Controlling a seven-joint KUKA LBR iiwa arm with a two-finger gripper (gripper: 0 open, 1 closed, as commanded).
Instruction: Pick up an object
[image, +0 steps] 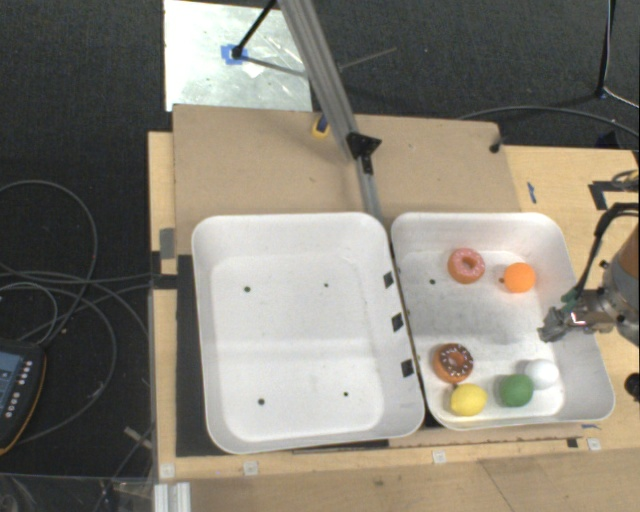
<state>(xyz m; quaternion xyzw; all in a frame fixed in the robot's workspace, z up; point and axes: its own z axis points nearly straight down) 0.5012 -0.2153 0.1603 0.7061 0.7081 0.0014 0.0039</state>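
Right white bin (560, 240) with round orange ball (518, 278); gripper (556, 326) jaw state unclear.

A grey pole (333, 95) is seen slanting down from the top centre of the frame to the bench (420, 150). Black cables (60, 300) are spread over the dark floor at left, and a handheld pendant (15, 385) is cut off at the lower left edge.
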